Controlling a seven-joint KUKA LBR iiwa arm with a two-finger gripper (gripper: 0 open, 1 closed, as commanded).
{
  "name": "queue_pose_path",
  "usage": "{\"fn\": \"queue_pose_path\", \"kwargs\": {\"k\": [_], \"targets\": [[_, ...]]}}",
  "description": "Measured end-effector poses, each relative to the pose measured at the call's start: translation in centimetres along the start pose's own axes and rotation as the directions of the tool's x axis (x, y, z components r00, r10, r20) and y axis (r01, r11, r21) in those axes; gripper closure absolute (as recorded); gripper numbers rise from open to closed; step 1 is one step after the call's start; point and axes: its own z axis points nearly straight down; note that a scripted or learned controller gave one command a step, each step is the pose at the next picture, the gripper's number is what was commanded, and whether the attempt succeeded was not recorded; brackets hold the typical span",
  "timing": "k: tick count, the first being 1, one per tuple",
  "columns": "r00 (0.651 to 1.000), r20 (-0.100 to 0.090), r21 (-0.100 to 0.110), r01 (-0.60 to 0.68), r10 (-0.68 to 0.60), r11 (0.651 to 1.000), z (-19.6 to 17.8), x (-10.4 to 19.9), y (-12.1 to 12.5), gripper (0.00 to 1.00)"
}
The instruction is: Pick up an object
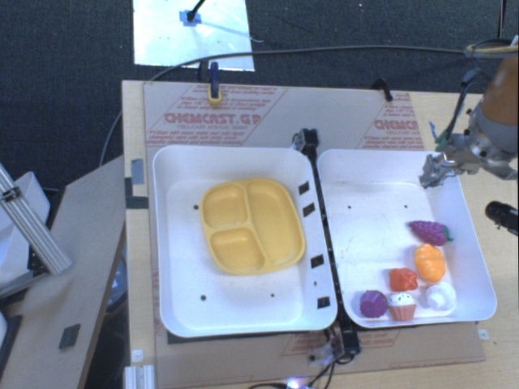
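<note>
Several small toy foods lie in the right bin [381, 217], near its front right corner: purple grapes [430, 232], an orange fruit [430, 262], a red piece [402, 279], a purple round piece [373, 303], a cupcake [402, 305] and a white piece [439, 296]. My gripper [435, 173] hangs over the back right edge of that bin, well behind the grapes, with nothing seen between its fingers.
The left bin [182, 298] holds a yellow divided plate [250, 224]. A black clip strip [315, 217] joins the two bins. A cable runs across the back of the bench, and a white sheet [190, 19] lies on the dark floor behind.
</note>
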Motion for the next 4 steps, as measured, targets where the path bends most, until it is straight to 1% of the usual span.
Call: {"fn": "queue_pose_path", "kwargs": {"k": [1, 2, 4], "targets": [[1.000, -0.003, 0.005, 0.005, -0.005, 1.000, 0.9, 5.1, 0.4, 1.00], [1.000, -0.004, 0.005, 0.006, -0.006, 1.000, 0.0, 10.8, -0.4, 1.00], [1.000, -0.004, 0.006, 0.006, -0.006, 1.000, 1.4, 21.1, -0.7, 1.00]]}}
